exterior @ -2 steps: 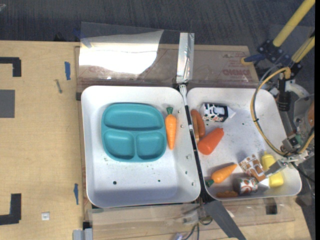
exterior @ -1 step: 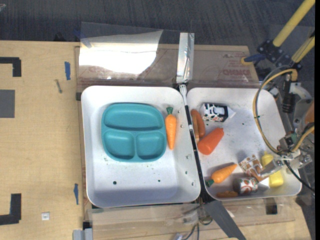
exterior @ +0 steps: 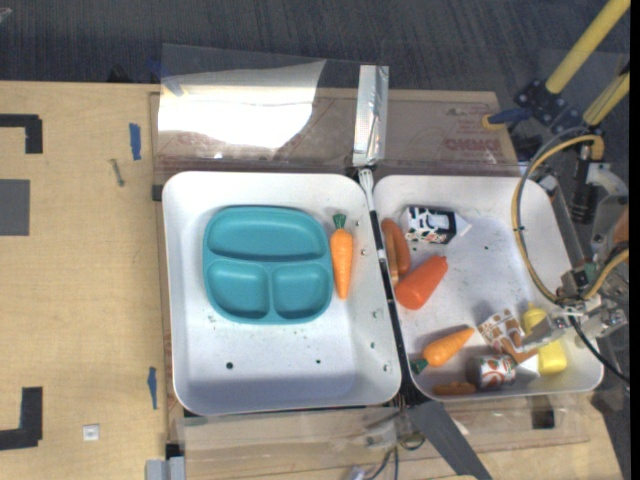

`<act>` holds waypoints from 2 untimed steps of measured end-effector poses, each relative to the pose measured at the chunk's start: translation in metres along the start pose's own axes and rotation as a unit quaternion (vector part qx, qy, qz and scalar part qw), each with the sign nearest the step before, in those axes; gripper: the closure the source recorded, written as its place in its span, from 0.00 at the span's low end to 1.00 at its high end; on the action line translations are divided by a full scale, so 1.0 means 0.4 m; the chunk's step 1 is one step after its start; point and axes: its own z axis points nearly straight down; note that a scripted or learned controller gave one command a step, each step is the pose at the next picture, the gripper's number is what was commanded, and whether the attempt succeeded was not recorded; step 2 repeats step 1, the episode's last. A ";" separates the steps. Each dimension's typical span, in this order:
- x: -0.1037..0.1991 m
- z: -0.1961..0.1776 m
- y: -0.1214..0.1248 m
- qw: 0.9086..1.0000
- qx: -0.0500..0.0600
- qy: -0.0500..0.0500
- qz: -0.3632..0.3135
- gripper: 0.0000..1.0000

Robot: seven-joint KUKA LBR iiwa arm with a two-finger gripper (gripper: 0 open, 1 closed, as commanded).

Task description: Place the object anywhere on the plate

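Note:
A teal divided plate [exterior: 267, 262] lies in the left bin [exterior: 290, 383], with nothing on it. A toy carrot [exterior: 341, 258] rests on the bin floor, touching the plate's right edge. Several toy foods lie in the right bin [exterior: 500, 203]: a black-and-white carton [exterior: 430, 224], a sausage [exterior: 395, 248], a red-orange pepper [exterior: 420, 281], a small carrot [exterior: 447, 346], a can [exterior: 495, 371] and yellow pieces [exterior: 551, 356]. The gripper [exterior: 592, 310] sits at the right bin's right rim, partly cut off by the picture's edge and far from the plate.
Yellow and black cables [exterior: 530, 228] loop over the right bin's right side. A clear plastic sheet [exterior: 250, 108] and a metal strip [exterior: 370, 113] lie behind the bins. The wooden bench [exterior: 70, 268] stretches to the left.

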 end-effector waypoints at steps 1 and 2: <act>-0.002 0.039 0.001 1.000 -0.002 0.000 0.009 0.00; -0.002 0.039 0.001 1.000 -0.002 0.000 0.009 0.00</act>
